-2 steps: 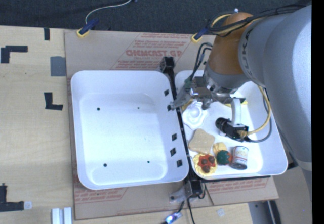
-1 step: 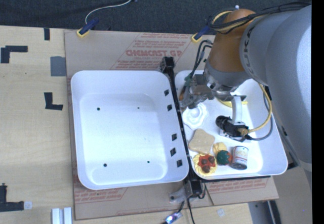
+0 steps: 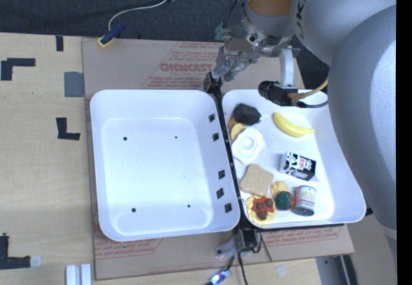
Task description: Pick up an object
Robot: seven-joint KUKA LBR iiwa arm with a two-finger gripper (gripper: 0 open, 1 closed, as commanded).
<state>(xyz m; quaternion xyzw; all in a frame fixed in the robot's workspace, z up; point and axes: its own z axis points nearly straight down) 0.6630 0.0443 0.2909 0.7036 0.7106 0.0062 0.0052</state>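
The right bin (image 3: pixel 344 168) holds several small things. A dark lump (image 3: pixel 246 113) lies at its far left, with a yellow banana (image 3: pixel 291 125) to its right. Below them sit a white round piece (image 3: pixel 248 144), a slice of toast (image 3: pixel 256 179), a black-and-white carton (image 3: pixel 298 165), a small can (image 3: pixel 304 200), a green ball (image 3: pixel 282 201) and a red-and-yellow item (image 3: pixel 261 208). My gripper (image 3: pixel 215 80) hangs at the far end of the ridge between the two bins, just up and left of the dark lump. Nothing shows between its tips.
The left bin (image 3: pixel 103 148) stands beside the right one on a cardboard sheet (image 3: pixel 180 65). A black cylinder with a yellow cable (image 3: pixel 275 91) hangs off the arm over the right bin's far edge. The arm's grey body (image 3: pixel 360 33) covers the upper right.
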